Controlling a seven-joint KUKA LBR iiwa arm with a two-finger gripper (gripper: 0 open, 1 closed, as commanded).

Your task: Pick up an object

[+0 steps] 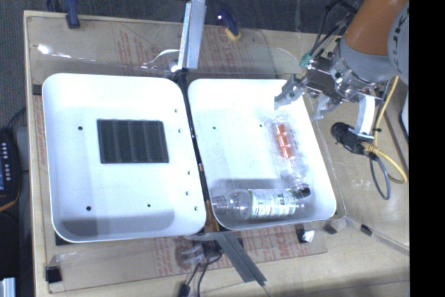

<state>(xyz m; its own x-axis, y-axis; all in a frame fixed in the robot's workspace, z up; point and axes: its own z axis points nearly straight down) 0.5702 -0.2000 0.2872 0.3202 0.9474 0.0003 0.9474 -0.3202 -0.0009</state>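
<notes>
Two clear plastic bottles lie in the right bin (229,122). One with an orange label (287,147) lies lengthwise along the bin's right side. The other, with a white-green label (259,202), lies across the bin's near edge. My gripper (304,92) hovers over the bin's far right corner, just above the top end of the orange-label bottle. Its fingers stand apart with nothing between them.
The left bin (111,198) holds a flat dark ribbed rectangle (132,141). A grey upright bar (192,35) stands at the back between the bins. Blue clamps (70,9) sit on the bench's far edge. Cables (375,149) hang to the right of the right bin.
</notes>
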